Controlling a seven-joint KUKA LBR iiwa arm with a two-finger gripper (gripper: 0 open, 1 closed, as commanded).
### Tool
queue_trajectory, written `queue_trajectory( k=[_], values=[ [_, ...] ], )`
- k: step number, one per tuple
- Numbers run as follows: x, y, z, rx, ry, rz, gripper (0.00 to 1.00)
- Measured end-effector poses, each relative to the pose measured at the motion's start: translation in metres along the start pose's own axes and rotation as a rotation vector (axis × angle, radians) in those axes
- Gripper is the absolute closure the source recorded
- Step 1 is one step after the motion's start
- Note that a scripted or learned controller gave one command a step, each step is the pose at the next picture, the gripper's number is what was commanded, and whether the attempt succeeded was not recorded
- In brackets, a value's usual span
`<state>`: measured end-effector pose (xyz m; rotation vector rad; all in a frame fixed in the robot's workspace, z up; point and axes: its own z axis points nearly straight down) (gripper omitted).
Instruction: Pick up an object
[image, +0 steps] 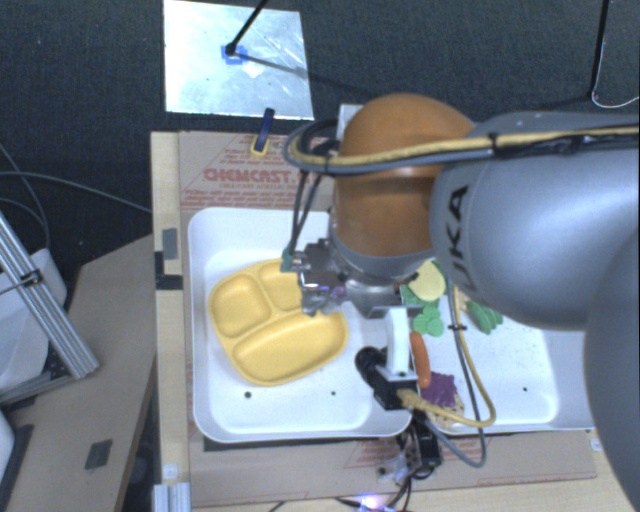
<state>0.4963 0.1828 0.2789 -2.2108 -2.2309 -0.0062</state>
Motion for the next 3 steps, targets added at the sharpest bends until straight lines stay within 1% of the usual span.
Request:
queue_trajectory(
  k=[1, 2, 3],
  values=[
    [-0.003, 0.002, -0.010, -0.001, -0.001, 0.004, 1.00],
    [-0.047, 0.032, 0.102, 0.010, -0.008, 0.013, 1.00],
    [-0.120, 0.099, 0.093, -0.004, -0.007, 0.015, 1.00]
  ],
)
